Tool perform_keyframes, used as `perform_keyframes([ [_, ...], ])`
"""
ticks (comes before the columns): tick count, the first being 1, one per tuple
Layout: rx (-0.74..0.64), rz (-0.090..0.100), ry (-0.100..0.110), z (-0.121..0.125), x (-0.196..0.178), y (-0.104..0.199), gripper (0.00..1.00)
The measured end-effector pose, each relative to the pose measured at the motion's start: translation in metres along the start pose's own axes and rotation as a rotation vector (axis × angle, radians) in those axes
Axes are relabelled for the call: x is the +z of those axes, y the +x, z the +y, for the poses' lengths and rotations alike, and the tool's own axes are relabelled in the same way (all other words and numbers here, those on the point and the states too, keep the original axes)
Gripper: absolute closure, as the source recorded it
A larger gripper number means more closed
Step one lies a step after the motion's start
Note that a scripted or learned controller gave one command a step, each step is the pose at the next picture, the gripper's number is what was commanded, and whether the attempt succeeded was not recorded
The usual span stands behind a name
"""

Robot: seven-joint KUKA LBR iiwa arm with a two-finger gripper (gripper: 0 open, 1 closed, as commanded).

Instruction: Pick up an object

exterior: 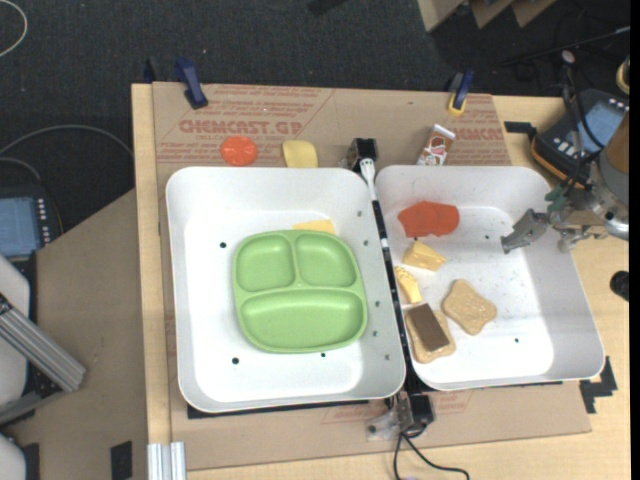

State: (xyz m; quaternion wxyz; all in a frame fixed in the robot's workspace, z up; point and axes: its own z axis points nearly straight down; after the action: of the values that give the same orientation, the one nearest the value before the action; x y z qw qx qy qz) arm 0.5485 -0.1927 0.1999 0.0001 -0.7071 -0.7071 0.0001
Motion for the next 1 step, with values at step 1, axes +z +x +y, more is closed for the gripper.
perform_keyframes([
  [1, -0.008, 0.0, -0.005, 0.0815, 0.0733, 0.0691, 0.0],
])
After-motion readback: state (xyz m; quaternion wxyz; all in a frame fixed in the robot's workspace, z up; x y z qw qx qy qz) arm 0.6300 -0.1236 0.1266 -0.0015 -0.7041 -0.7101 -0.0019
